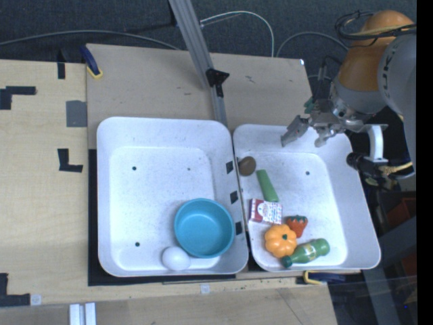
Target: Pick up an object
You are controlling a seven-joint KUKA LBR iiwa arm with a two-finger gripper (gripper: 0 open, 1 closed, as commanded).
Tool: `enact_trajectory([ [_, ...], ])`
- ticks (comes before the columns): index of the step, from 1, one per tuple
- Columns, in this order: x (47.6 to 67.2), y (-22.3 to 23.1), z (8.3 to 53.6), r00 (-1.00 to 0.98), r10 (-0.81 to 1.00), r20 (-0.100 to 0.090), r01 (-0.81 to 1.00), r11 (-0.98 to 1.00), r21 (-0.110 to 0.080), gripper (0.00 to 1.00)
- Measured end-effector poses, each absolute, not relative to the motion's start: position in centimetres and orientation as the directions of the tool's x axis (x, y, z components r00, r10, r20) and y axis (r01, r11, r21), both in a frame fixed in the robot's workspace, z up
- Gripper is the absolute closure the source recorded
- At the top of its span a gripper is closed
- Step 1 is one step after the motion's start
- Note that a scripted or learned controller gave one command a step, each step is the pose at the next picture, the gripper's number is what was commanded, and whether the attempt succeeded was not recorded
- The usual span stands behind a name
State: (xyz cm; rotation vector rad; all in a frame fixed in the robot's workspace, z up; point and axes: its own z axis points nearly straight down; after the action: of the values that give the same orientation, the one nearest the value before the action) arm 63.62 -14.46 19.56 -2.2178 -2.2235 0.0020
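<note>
Camera view, looking down at a slant on the bench. Two shallow white plastic bins sit side by side, edges touching: the left bin [122,141] and the right bin [352,208].

The grey arm with the orange band [369,63] enters from the right. Its two-finger gripper [308,134] sits above the far rim of the right bin, near that bin's far right corner. The two grey fingers [292,133] stand apart, with nothing between them. The gripper is well clear of every object in the bin.

Right bin contents, far to near along its left side:
- a small round brown object [247,165] near the left wall;
- a green stick-shaped item [266,185] just beside it, lying lengthwise;
- a red and white small carton [266,212], touching or almost touching the near end of the green stick;
- a small red toy pepper-like piece [297,223], just right of the carton;
- an orange toy pumpkin [279,240], against the red piece and just below the carton;
- a green plastic bottle [308,251] lying on its side, close to the pumpkin, near the front wall.

Left bin contents, both at its near right corner:
- a round blue plastic bowl [203,227], upright;
- a white ball [175,257] touching the bowl's near left side.

A grey metal pole [193,29] crosses the bench diagonally behind the bins.
</note>
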Motion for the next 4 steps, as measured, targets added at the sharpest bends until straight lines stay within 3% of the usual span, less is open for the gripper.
enact_trajectory([
  [1, 63.6, -14.5, 19.6, -0.003, 1.000, 0.000, 1.000, 0.003, -0.002, 0.00],
  [3, 63.5, -14.8, 10.4, -0.002, 1.000, -0.001, 1.000, 0.002, -0.006, 0.00],
  [4, 63.4, -14.7, 8.7, -0.003, 1.000, -0.002, 1.000, 0.003, -0.004, 0.00],
])
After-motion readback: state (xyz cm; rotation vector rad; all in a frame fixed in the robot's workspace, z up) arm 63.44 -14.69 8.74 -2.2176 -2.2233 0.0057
